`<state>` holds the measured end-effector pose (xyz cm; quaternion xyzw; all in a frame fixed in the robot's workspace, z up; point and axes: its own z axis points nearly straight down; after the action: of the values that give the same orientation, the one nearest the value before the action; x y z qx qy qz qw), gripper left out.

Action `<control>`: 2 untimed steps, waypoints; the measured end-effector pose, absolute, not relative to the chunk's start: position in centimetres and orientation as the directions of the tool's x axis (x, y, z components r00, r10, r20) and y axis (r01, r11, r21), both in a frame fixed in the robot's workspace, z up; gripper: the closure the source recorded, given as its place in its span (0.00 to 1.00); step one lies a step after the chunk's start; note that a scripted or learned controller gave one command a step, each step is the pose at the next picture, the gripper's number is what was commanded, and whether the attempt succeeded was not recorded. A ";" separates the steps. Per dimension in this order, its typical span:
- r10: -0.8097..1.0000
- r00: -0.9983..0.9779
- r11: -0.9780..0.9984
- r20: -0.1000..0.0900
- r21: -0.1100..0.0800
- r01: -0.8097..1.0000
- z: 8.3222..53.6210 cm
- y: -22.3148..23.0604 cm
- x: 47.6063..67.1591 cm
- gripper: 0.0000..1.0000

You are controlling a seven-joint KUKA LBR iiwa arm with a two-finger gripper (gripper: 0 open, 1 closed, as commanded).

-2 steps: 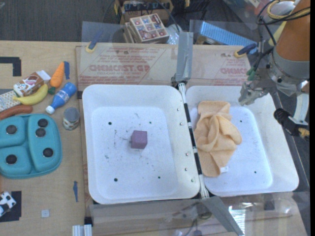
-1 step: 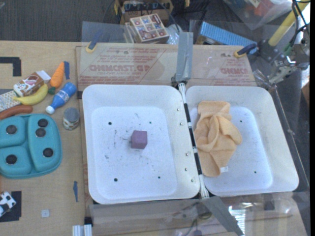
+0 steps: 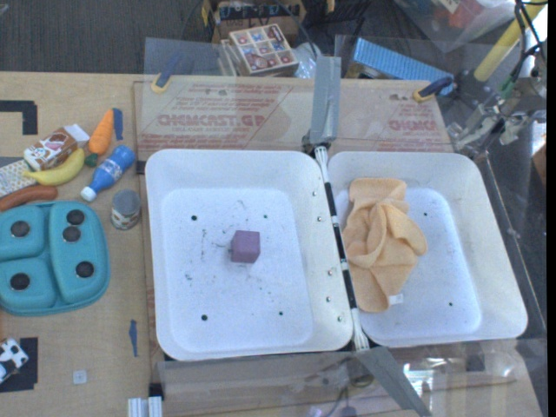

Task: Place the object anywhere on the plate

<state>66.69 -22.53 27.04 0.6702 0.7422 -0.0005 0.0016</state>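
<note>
camera view, from above and at a slant, is showing a counter [image 3: 52, 102] on which two shallow white bins are being carried side by side. a small purple cube [image 3: 245, 247], judged to be the task's object, is lying flat near the middle of the left bin [image 3: 165, 233], apart from every wall and touched by nothing. a crumpled tan cloth [image 3: 379, 237] is lying heaped in the right bin [image 3: 486, 259], against its left side.

the task is being judged as not yet begun: the cube is not being lifted or carried, and it is not resting on anything but the bin floor. the grasp, the lift, the carry and the set-down are all being left to do.

which thing is meant as the plate is proving hard to tell. a teal sectioned tray [image 3: 52, 254] is lying on the counter well to the left of the bins, cut off at the picture's left edge, with toy food beside it: a banana [image 3: 54, 172], a carrot [image 3: 102, 133], a small bottle [image 3: 109, 172] and a can [image 3: 126, 208]. whatever may be lying under the cloth is being hidden by its folds.

whether the claw is apart or together cannot be told. a tangle of metal parts [image 3: 482, 124] at the upper right is too blurred to be named.
</note>
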 end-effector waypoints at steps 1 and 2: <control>0.994 -0.105 0.105 -0.008 0.005 0.994 28.1 -22.5 66.8 1.00; 0.994 -0.105 0.106 -0.008 0.005 0.994 28.1 -22.4 66.9 0.00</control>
<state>66.86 -22.41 28.09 0.6688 0.7435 -0.0008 0.0045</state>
